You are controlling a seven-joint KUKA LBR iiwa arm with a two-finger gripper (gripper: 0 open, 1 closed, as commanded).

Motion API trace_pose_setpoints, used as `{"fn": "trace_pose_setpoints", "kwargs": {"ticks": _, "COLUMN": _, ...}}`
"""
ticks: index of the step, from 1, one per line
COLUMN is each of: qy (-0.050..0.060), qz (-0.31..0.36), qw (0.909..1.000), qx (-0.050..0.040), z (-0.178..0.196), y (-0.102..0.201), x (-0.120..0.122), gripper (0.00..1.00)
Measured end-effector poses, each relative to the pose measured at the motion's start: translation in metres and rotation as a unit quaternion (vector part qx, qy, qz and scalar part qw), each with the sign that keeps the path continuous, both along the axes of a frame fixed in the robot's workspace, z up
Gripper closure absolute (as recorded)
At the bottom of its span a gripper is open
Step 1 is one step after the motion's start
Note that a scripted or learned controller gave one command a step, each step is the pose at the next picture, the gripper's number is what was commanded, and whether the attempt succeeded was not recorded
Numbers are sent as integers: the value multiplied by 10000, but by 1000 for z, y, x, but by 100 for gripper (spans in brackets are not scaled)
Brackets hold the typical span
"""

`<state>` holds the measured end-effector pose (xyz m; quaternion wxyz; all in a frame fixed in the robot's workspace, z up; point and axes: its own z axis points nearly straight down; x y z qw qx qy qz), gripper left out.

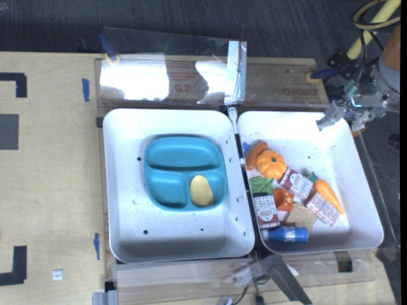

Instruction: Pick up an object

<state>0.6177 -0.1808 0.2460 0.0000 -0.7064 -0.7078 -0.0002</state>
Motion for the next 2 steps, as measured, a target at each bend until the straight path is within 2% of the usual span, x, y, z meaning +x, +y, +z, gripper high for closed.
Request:
{"fn": "trace_pose_setpoints", "kwargs": {"ticks": 1, "qy": -33, "qz": -684, "qw": 9977, "qx": -7, "z": -149, "y": -16, "x": -55, "gripper": 0}}
{"fn": "trace_pose_setpoints", "kwargs": {"ticks": 2, "qy": -23, "qz": -565, "qw": 9984, "qx": -4, "z": -159, "y": -2, "x": -94, "gripper": 0}}
